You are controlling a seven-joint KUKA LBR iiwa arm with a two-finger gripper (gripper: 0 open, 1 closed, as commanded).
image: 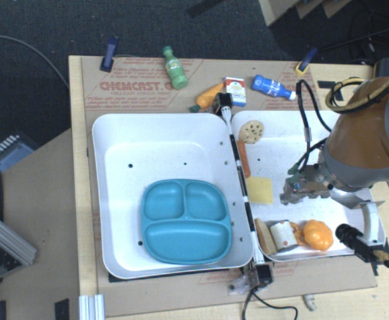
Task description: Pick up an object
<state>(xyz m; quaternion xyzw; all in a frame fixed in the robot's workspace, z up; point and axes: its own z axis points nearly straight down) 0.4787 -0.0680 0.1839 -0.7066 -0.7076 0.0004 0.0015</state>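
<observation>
Two shallow white plastic bins point(114, 145) counted; one blue three-compartment tray point(186, 220); one round speckled cookie point(251, 131); one yellow square block point(259, 191); one green toy bottle point(175, 69); one blue toy bottle point(272, 87).

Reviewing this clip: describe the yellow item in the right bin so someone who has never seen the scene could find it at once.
Start at the right bin, next to the bin with the blue divided plate. Along its left wall, midway down, lies a flat pale-yellow square, the cheese slice. Unlike the round speckled cookie above it and the orange fruit below, it is square and plain.
</observation>
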